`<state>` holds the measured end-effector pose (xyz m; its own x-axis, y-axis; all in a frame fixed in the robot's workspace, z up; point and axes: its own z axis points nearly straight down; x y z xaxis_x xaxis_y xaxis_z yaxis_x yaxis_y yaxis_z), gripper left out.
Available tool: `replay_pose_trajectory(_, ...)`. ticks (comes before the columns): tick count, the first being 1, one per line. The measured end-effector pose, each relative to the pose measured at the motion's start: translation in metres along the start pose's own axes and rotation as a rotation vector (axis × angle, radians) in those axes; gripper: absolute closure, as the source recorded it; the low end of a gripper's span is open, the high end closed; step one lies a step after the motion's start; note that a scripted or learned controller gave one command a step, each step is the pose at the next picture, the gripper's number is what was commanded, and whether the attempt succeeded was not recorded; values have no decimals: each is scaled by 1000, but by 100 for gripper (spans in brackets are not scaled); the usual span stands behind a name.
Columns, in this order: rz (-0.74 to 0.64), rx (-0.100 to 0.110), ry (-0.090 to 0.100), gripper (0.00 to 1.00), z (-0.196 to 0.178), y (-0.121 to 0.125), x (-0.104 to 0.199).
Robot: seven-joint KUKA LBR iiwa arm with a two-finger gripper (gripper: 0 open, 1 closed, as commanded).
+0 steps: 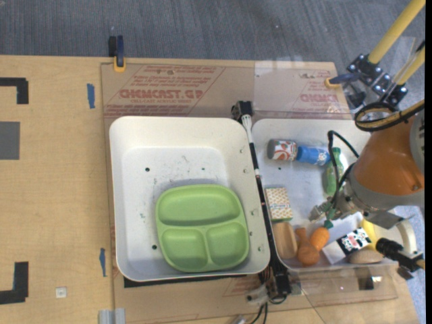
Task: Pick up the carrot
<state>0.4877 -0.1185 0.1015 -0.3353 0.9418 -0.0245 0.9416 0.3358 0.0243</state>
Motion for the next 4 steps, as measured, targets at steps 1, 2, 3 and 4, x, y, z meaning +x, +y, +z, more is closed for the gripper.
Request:
replay_pose_trajectory(1,-24,19,18,100,-44,-18,-35)
replay_pose_trajectory(2,-26,21,22,0,-42,-18,-33)
replay_pose_trajectory(3,-223,7,12,0,9,2,13)
replay_pose_trajectory(4,-220,0,11,100,-1,5,14)
